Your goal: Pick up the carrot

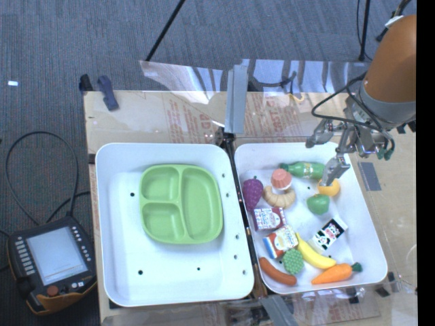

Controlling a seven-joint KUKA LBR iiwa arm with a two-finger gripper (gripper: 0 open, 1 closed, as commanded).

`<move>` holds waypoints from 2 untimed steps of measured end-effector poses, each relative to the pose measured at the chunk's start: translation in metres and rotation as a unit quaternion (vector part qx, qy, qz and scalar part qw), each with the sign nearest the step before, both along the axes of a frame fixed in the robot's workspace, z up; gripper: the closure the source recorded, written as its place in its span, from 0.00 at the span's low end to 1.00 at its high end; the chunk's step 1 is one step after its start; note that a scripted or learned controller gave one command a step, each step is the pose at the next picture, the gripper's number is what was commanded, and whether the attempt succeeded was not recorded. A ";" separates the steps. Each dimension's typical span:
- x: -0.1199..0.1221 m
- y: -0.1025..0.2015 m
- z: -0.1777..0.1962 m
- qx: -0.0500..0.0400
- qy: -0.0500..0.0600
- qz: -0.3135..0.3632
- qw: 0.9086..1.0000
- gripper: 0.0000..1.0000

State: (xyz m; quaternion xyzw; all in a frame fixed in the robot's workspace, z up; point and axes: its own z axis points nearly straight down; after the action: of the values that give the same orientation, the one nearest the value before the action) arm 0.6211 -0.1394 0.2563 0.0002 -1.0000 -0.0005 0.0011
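Note:
The carrot (333,274), orange with a green top, lies near the front right corner of the right bin (372,231). It rests beside a banana (314,253), and nothing grips it. My gripper (321,160) hangs over the back of the same bin, far from the carrot. It is open, with one fingertip (331,176) close to a small orange-yellow fruit (329,189) and a green bottle (304,170). Nothing is between the fingers.
The right bin also holds purple grapes (253,192), a croissant (280,197), a green fruit (317,204), a milk carton (327,233), a sausage (277,272) and small boxes. A green divided plate (181,204) lies in the left bin (119,250).

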 end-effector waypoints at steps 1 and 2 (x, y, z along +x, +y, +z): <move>0.001 0.000 0.002 0.000 -0.002 0.000 1.000 0.00; -0.025 -0.074 -0.082 0.001 0.001 -0.004 1.000 0.00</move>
State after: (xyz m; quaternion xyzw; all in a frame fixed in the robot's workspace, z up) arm 0.5956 -0.2131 0.1747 -0.0042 -1.0000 -0.0014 0.0016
